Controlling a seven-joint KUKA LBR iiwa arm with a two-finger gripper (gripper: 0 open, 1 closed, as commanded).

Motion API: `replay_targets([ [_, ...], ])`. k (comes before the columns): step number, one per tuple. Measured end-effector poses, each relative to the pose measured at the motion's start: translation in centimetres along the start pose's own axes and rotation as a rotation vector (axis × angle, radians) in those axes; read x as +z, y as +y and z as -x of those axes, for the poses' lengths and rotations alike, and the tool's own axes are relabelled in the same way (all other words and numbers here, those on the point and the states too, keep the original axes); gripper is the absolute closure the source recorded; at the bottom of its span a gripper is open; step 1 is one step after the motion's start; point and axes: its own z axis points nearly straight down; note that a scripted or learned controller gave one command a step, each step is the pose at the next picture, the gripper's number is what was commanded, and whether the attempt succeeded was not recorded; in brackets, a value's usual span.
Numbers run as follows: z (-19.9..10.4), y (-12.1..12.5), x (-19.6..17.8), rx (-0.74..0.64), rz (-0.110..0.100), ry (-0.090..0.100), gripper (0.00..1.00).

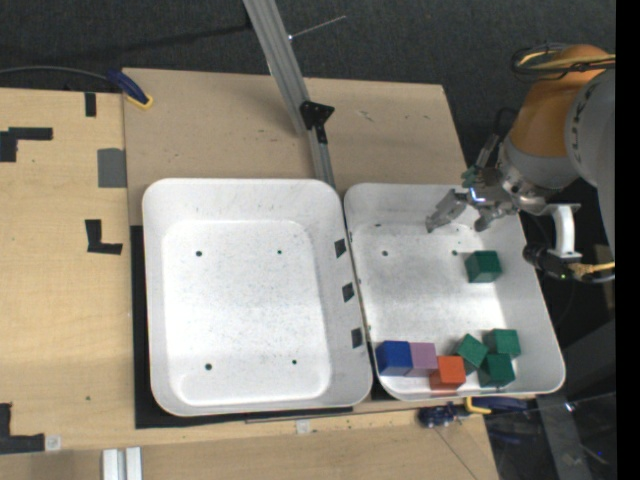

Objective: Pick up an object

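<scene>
My claw [462,215] hangs released over the right bin [400,213], green cube [483,266] near, other blocks [447,360] well apart

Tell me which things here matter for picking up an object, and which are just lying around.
For the job:
gripper, above the right bin
lone green block
blue block
purple block
orange block
three green blocks clustered at the bin's near edge

Lying about:
left bin
metal pole
blue clamp
black tape marks
</scene>
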Motion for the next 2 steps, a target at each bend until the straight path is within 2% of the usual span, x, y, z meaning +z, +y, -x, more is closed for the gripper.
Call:
replay_targets([
  [1,-0.1,-0.1,5.5,0.001,0.0,0.0,0.0],
  [2,-0.2,0.1,4.1,-0.001,0.006,-0.001,1.0],
])
